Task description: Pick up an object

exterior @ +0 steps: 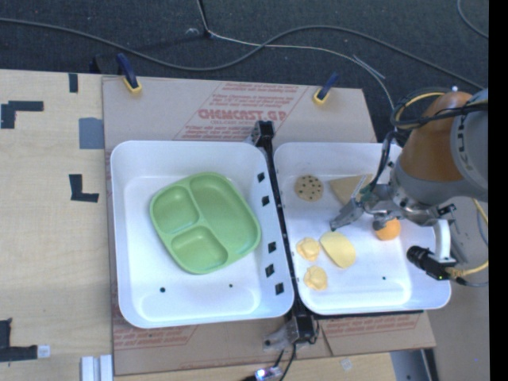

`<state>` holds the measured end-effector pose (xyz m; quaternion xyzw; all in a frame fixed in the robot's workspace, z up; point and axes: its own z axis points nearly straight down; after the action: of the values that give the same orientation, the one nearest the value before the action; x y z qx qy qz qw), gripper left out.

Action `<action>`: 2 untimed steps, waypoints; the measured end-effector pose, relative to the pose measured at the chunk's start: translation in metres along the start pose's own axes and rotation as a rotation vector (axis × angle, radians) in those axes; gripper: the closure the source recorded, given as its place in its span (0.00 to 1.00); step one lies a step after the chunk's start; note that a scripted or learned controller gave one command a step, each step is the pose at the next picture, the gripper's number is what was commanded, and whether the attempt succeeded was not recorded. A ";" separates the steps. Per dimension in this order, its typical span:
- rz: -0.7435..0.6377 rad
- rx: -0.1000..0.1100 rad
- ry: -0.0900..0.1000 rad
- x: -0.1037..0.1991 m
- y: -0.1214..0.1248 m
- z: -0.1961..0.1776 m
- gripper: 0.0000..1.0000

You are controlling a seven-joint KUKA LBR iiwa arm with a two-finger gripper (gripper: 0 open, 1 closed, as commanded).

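**Gripper low in the right bin, nothing lifted yet**

The grey arm with its orange band (432,145) reaches in from the right over the right-hand shallow white bin (397,292). The left-hand shallow white bin (127,213) bears a light green plastic tray with three compartments (205,221), lying well apart from the arm.

In the right bin the loose pieces lie scattered: a pale tan wedge-shaped piece (343,187) near the far wall, a pale yellow rounded lump (340,250) toward the middle, a round brown speckled cookie (309,186), a small orange ball (387,229) close under the wrist, and two small yellow crinkled pieces (308,249) and (316,277).

The two-finger gripper (349,215) sits low, its fingers spread apart and pointing left, with nothing seen between them. The pale yellow rounded lump lies just beside and below the fingertips; the tan wedge lies just above them. Judging by this, the pick is not yet done: the approach looks made, while closing on a piece and lifting remain.
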<state>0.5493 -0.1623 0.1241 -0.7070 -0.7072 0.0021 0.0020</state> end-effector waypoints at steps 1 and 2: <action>-0.002 -0.003 0.001 0.001 0.001 -0.013 1.00; -0.001 -0.008 -0.001 0.001 0.007 -0.073 1.00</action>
<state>0.5566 -0.1616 0.1970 -0.7066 -0.7076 -0.0004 -0.0009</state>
